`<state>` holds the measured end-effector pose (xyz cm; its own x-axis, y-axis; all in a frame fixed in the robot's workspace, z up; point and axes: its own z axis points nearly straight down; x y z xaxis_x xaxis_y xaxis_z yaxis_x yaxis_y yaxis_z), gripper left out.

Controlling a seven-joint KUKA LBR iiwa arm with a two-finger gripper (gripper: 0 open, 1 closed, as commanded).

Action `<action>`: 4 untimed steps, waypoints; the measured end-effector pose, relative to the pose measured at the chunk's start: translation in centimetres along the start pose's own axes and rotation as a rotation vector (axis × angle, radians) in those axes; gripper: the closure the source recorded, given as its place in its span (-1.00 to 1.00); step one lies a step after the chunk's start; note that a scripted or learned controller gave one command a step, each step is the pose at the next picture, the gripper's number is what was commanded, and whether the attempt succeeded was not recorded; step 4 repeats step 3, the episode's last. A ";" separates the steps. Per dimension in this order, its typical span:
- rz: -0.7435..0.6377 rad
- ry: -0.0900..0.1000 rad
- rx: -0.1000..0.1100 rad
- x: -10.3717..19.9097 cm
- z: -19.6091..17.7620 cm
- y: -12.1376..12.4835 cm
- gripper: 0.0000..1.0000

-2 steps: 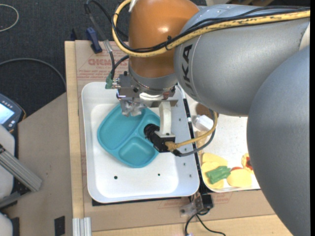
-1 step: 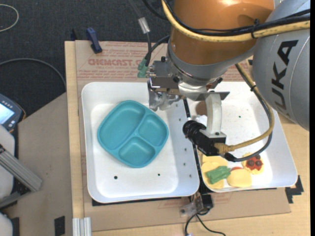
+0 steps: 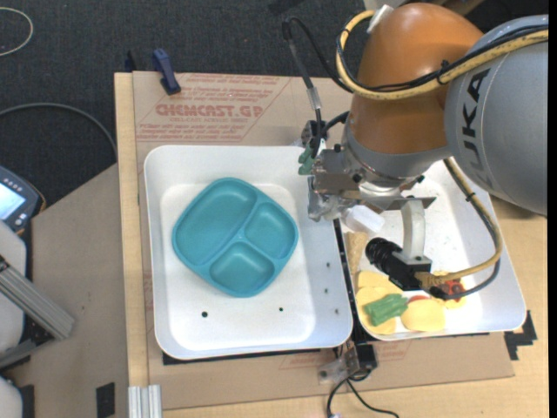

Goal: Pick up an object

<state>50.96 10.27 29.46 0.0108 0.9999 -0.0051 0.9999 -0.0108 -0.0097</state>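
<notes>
The arm's orange wrist covers the upper part of the right bin (image 3: pixel 500 299). My gripper (image 3: pixel 387 233) hangs below it, low over the bin's left side. Just in front of it lies a small heap of toy food: a green piece (image 3: pixel 385 306) on top of yellow pieces (image 3: pixel 424 318), with a bit of red (image 3: pixel 419 299) beside them. A black cylindrical part (image 3: pixel 393 266) with a yellow cable sits right above the heap. The wrist hides whatever lies under the gripper.
In the left bin (image 3: pixel 165 320) a teal divided plate (image 3: pixel 235 236) lies flat in the middle. The two bins meet along a ridge (image 3: pixel 342 277). Brown cardboard (image 3: pixel 209 103) lies behind them with a blue clip (image 3: pixel 165 70).
</notes>
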 end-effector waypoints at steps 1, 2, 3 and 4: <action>-0.007 0.003 -0.002 -1.2 7.4 3.7 1.00; -0.007 0.005 -0.021 -3.8 -0.4 6.8 1.00; 0.001 -0.001 -0.011 -15.6 3.8 11.0 1.00; 0.001 -0.001 -0.011 -15.6 3.8 11.0 1.00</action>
